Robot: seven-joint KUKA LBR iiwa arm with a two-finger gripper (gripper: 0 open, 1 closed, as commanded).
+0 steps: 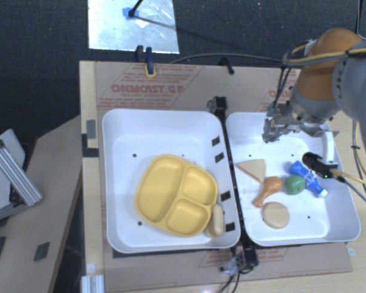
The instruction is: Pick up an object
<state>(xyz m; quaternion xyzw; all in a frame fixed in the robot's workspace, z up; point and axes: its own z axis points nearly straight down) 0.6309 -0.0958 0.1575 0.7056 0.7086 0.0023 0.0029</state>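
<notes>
My gripper (pixel 272 133) hangs over the back left part of the right bin (pixel 338 227), with nothing visibly held. In front of it lie a tan wedge (pixel 252 168), an orange drumstick-shaped toy (pixel 267 190), a green ball-like fruit (pixel 294 185), a blue object (pixel 300 169) partly behind the fruit, and a round tan disc (pixel 275 215). The wedge is the nearest thing to the gripper, a short way toward the front.
The left bin (pixel 119 163) holds a yellow divided plate (pixel 174 194) and a small beige roll (pixel 217 220) at the plate's right front corner. A black divider strip (pixel 229 163) runs between the bins. The arm's orange band (pixel 329 60) stands over the bench's back right.
</notes>
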